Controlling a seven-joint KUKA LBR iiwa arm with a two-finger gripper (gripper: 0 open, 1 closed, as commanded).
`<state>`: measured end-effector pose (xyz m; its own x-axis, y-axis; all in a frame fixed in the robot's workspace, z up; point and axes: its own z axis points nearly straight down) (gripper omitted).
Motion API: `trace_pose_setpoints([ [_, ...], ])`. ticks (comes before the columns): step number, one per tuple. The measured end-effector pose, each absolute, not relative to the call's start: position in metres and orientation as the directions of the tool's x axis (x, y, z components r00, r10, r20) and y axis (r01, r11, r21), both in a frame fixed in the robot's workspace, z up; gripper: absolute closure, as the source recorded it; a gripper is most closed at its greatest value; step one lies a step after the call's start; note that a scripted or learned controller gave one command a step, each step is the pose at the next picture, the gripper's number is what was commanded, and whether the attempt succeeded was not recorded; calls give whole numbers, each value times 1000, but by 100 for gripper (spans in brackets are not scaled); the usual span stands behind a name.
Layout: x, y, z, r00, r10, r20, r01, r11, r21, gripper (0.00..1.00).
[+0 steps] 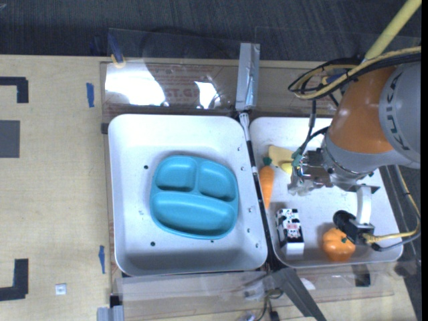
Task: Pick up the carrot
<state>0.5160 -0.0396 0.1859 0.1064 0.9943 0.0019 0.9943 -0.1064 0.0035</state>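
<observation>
Right now the carrot is lying in the right bin, pressed close against its left wall, just right of the divider between the two bins, at about the middle of the frame's height. It is running roughly top to bottom, with what looks like a green top at its upper end. The gripper is hanging to the right of it, near but apart, under the grey and orange arm; whether it is released or clenched I cannot tell, since cables and the wrist are hiding that part.

Judging by its look, the carrot is probably a light, stiff toy with a smooth, somewhat slippery skin, so it is likely rolling easily if nudged. Taking it across the thick middle of the orange body seems best, though the bin wall is leaving little room on that side.

A yellow piece is sitting just above and to the right of the carrot. Lower in the same bin, a small white box and an orange fruit are resting. The left bin is holding a blue divided tray.
</observation>
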Motion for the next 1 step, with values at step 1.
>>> trace_pose_setpoints([
  [1, 490, -87, 184, 141, 990, 0, 990, -141, -4, 100],
])
